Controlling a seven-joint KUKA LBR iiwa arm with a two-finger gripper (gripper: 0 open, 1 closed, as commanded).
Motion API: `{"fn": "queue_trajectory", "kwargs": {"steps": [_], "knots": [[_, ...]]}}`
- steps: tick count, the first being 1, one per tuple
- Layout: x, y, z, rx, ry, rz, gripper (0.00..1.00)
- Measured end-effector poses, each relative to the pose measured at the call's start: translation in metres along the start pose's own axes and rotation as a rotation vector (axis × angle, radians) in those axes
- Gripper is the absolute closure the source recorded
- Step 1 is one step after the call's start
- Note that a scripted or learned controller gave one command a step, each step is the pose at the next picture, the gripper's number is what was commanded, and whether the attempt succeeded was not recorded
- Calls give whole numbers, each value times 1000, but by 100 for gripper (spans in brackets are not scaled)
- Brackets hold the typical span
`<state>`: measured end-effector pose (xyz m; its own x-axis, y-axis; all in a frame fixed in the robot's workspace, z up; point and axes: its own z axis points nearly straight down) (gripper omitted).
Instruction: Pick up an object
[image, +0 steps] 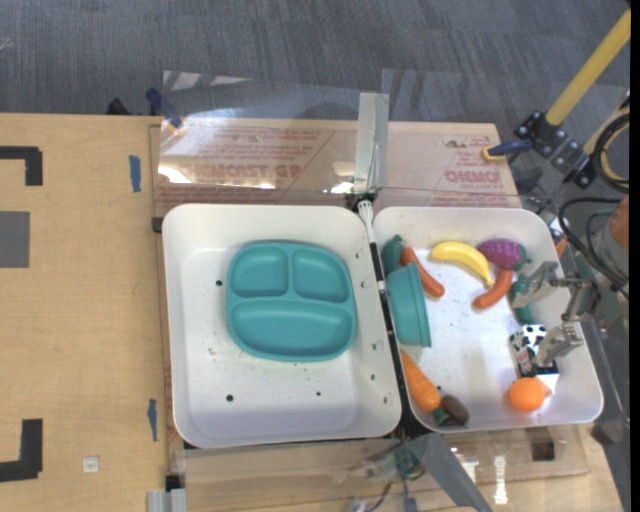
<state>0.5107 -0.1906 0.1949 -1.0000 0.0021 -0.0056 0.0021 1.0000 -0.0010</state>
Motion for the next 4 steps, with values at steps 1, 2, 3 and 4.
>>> {"fn": "queue_trajectory", "kwargs": {"steps": [1,2,3,4], "knots": [[-65,18,105,3,-10,-134,0],[-91,27,106,1,-7,-101,0],[-103,102,106,-2,-7,-31,0],[-51,85,103,11,-23,-61,0]]}}
